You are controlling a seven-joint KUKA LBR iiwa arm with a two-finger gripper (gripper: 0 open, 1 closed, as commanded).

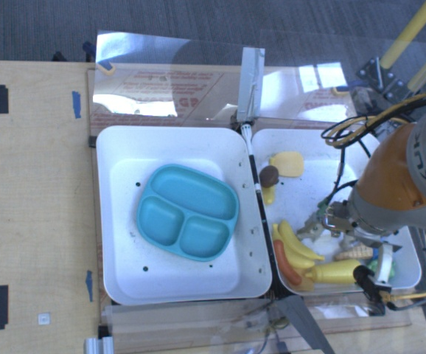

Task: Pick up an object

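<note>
My gripper (325, 223) hangs low in the middle of the right bin (323, 140), under the arm's orange band (393, 175). Just left of and below it lie yellow bananas (295, 246), with a red-orange sausage-shaped piece (287, 266) beside them. A long yellow piece (335, 273) and a beige ridged piece (351, 254) lie below the gripper near the front wall. Further back rest a pale yellow piece (289, 164), a brown ball (269, 175) and a small yellow piece (267, 195). The wrist hides part of the bin floor.
The left bin (117, 198) holds a blue divided plate (189, 212). A divider wall (257, 198) separates the bins. A clear panel (169, 87) stands behind them. Yellow cables (360, 124) loop over the right bin's back corner. A green bit (388, 268) shows by the wrist.
</note>
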